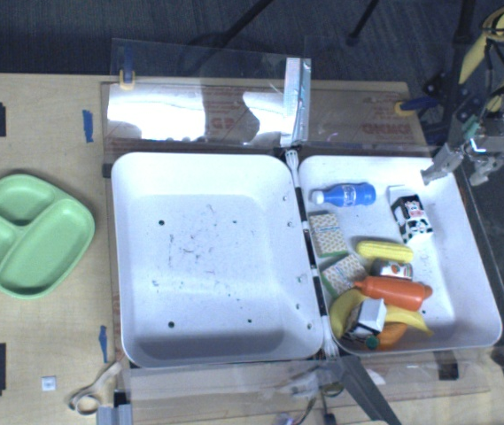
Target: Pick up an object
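1. Bins first: left bin (203,246) bare, right bin (464,264) holds all the pickables, clumped toward its near-left corner.
2. Gripper (464,159) hangs over right bin's far-right rim, nothing betw its fingers; open or closed, I can't tell, too blurred.
3. Step, I judge: approach, pre-grasp. Next I'd need to go in and down.
4. Blue bottle (345,195) lies apart, easiest target imo.
5. Banana (362,312) half buried under the pile.

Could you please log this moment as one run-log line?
gripper: above right bin's far right corner | holding: nothing seen | blue bottle: lying in bin | left bin
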Motion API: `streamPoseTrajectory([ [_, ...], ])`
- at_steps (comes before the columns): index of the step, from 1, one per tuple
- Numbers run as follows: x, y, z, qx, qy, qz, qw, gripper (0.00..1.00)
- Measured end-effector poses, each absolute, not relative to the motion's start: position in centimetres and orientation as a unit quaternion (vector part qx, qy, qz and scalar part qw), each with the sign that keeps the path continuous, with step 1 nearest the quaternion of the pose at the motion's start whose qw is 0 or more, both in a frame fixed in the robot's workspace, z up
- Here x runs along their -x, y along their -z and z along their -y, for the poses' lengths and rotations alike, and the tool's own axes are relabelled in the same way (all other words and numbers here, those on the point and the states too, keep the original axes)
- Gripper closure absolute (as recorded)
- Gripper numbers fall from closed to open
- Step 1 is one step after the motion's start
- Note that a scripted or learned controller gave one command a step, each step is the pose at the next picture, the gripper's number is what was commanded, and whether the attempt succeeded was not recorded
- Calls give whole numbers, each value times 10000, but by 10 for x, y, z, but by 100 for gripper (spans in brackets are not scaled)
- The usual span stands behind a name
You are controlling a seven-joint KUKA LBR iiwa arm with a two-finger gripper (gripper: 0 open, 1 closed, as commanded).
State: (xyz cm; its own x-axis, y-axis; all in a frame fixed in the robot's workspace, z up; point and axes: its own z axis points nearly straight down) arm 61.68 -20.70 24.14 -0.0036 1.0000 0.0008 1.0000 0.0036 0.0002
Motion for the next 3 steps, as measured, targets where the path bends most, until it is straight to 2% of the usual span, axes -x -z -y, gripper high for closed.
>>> streamPoseTrajectory([
  [1, -654, -144, 220, 6759, 2, 7370, -5, 0],
  [2, -658, -88, 209, 6406, 50, 7678, 80, 0],
  [3, -660, -102, 214, 6409, 45, 7676, -32, 100],
])
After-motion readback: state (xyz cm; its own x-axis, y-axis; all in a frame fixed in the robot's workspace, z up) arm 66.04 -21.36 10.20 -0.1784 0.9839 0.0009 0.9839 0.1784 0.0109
